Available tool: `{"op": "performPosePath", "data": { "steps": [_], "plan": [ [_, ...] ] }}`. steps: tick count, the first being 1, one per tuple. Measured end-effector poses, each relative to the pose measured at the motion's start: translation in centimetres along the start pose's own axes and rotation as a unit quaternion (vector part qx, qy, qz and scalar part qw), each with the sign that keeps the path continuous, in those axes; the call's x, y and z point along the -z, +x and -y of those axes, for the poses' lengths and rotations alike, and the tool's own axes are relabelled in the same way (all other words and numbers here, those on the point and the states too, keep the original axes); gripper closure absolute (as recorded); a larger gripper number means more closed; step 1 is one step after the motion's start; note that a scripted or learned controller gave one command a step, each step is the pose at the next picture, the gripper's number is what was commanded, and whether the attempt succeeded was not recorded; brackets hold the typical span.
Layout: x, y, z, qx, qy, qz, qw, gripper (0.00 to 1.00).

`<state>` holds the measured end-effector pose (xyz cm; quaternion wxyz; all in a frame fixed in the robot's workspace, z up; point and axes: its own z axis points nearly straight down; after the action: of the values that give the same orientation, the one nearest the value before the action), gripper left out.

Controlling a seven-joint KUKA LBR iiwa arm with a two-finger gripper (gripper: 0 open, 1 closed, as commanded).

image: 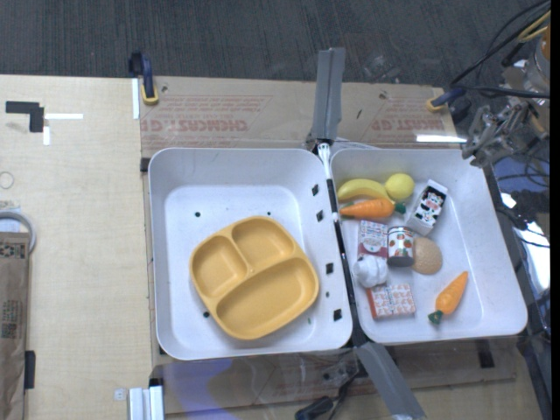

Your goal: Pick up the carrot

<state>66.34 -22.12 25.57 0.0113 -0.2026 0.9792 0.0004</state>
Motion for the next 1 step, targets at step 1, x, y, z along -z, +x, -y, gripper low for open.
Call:
{"op": "performPosePath", "data": {
  "steps": [1],
  "plan": [
    [1.06, -0.16, 0.05, -0.002, 0.001, 0.004, 1.0000, 1.00]
  ]
}}
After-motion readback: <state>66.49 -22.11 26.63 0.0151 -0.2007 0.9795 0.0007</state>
